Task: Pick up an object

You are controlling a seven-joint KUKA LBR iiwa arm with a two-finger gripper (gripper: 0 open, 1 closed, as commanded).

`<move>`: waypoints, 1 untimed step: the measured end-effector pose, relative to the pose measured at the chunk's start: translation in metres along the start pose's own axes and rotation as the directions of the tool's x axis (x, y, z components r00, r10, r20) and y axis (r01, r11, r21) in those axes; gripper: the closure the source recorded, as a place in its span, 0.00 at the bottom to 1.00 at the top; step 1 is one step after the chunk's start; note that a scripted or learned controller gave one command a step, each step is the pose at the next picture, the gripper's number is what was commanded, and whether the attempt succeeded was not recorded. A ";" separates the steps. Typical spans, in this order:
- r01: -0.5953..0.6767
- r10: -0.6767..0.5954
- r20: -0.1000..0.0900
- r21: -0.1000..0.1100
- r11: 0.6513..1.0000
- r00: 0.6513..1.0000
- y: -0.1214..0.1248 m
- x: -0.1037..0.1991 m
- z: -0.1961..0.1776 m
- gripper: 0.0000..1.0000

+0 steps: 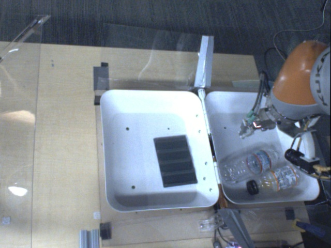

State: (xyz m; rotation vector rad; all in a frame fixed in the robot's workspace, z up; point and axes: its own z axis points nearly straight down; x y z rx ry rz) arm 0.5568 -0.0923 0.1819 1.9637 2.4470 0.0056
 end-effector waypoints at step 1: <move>0.000 0.000 0.000 0.000 1.000 1.000 0.000 0.000 0.000 0.00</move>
